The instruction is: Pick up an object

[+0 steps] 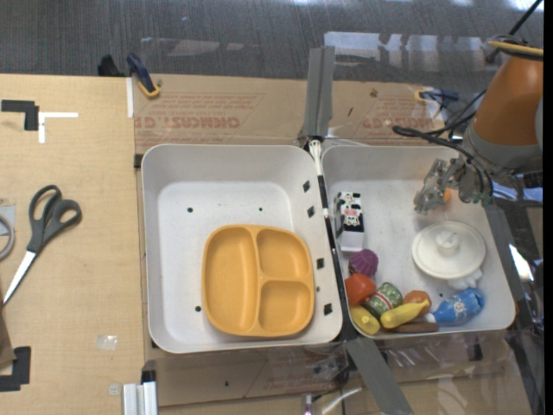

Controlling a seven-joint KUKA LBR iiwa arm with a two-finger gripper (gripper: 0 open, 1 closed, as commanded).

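Note:
The right bin [393,164] holds a white round lid [448,250], a black-and-white cow-print carton [349,220], a purple toy [364,261], a red tomato toy [359,288], a green can [384,299], a yellow banana [399,314], an orange piece [418,299], a brown stick [417,327] and a blue toy [457,306]. My gripper [439,188] hangs over the bin's far right part, above and behind the white lid. A small orange spot shows beside its fingers; I cannot tell if anything is held.
The left bin [173,188] holds a yellow three-part plate [257,280]. Scissors [39,227] lie on the bench at the left. A grey divider bar [318,98] runs between the bins at the back. The arm's orange band [510,93] is at the right edge.

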